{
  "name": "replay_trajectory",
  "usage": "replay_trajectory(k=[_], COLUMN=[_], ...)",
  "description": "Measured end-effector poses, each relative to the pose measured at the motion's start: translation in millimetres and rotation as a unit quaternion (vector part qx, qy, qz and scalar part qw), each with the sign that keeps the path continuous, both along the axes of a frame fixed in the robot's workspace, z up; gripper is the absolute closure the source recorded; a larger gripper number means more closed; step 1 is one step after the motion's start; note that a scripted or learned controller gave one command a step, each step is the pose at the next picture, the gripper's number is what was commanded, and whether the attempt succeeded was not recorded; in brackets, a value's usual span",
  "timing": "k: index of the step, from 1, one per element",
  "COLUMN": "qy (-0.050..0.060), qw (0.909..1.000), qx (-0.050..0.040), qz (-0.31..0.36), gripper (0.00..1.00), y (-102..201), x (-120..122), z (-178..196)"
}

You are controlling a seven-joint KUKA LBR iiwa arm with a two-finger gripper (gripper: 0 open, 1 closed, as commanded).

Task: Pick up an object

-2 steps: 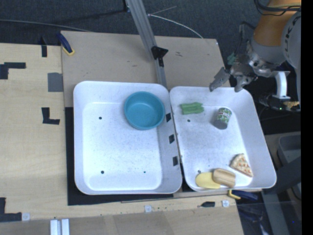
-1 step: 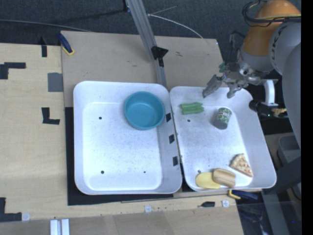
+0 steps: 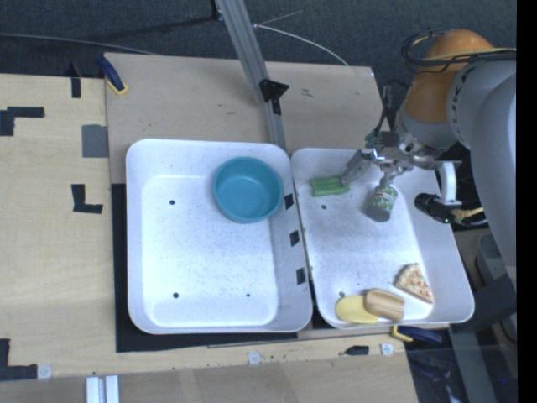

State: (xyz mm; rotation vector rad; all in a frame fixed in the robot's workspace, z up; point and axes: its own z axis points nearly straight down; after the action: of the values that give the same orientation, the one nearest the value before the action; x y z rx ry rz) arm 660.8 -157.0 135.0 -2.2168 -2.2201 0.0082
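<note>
Green block [image 3: 330, 187]: lies flat at the far left of the right bin [image 3: 436, 263], near its far rim; its long axis runs roughly left to right across the view, tilted only a little.
Finger contact: one thin grey finger [image 3: 354, 170] slants down from the upper right and ends at the block's right end; touching or just short of it, hard to say from this angle.
Gripper [image 3: 369, 185]: spread wide, the other finger reaching down to a small greenish-grey can-like object [image 3: 383, 201]; nothing sits clearly between the two fingers.
Can-like object: right of the block, apart from it; blurred, its top partly covered by the finger.
Arm [image 3: 470, 91]: grey with an orange band, cut off at the right edge.
Near corner of right bin: a yellow piece [image 3: 354, 311], a bun-like roll [image 3: 386, 304] overlapping it, a pizza-slice shape [image 3: 414, 283] just beside.
Left bin [image 3: 159, 275]: holds a blue bowl [image 3: 247, 190], upright, at its far right.
</note>
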Motion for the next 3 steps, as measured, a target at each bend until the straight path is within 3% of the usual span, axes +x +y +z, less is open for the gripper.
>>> replay_trajectory(k=[1,2,3], qy=[-0.004,-0.010,-0.006], qw=[1.0000,0.9999,1.0000], qx=[0.0006,0.0005,-0.0002], qz=[0.000,0.001,0.000], gripper=[0.00,1.00,1.00], y=[0,2,6], x=[2,6,9], z=[-43,-27,37])
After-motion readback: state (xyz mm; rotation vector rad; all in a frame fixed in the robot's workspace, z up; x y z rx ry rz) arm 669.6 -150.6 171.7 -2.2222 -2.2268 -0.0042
